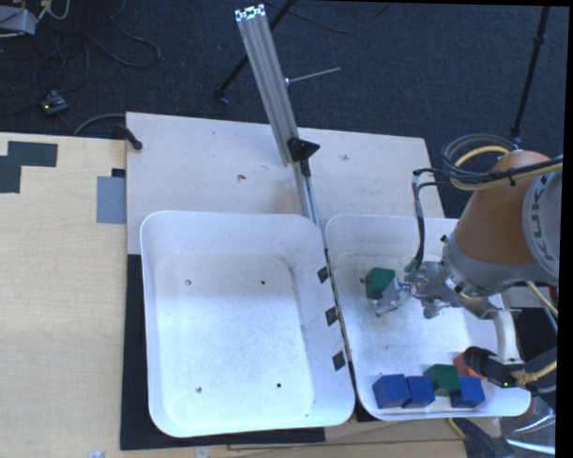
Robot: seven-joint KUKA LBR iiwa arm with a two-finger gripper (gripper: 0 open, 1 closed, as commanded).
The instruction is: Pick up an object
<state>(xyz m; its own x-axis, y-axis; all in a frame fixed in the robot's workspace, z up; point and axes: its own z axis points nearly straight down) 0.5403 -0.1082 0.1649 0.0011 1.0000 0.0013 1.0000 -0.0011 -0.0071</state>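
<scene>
Here, gripper (385,298) low in the right bin (361,237), fingers apparently clamped on a green block (380,278); no legible writing.

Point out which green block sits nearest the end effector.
The green block in the middle of the right bin, right beside the end effector. The other green block sits apart, among the blue blocks at the bin's near edge.

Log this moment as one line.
arm: over right bin | gripper: at green block | grasp: unconfirmed | other blocks: near edge
</scene>
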